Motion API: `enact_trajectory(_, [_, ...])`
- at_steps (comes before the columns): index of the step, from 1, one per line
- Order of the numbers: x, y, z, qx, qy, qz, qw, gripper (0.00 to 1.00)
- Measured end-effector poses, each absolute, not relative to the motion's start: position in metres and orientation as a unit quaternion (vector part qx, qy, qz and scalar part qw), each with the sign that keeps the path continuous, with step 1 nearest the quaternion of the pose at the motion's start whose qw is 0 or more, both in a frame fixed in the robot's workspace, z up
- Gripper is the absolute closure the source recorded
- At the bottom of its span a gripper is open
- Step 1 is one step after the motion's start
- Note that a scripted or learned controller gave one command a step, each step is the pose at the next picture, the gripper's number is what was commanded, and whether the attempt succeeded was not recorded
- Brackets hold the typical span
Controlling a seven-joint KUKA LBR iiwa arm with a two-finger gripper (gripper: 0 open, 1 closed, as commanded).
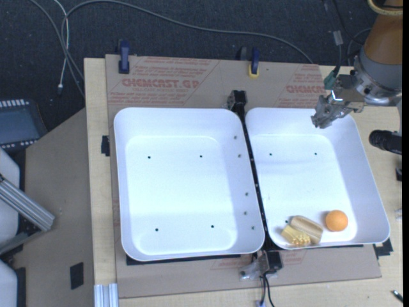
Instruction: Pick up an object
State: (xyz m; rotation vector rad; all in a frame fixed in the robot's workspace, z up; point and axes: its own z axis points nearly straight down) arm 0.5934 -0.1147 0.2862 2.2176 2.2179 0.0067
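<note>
here the arm (pixel 383 50) reaches in from the right, its gripper (pixel 324 118) hanging over the far right corner of the right bin (pixel 300 171); whether the jaws are apart or together cannot be told. two white bins sit side by side on the counter (pixel 96 171). the left bin (pixel 179 184) lies bare-floored. the right bin holds two things near its near edge: one orange ball (pixel 336 220) and one tan corn-like piece (pixel 301 230), just beside each other.

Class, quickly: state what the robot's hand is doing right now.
Hand: above the right bin's far corner, holding nothing visible; open or closed cannot be told.
</note>
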Motion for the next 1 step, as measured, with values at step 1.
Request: enact_trajectory(1, [0.5896,-0.0599,0.2673,0.706,0.709,0.0002,-0.001,1.00])
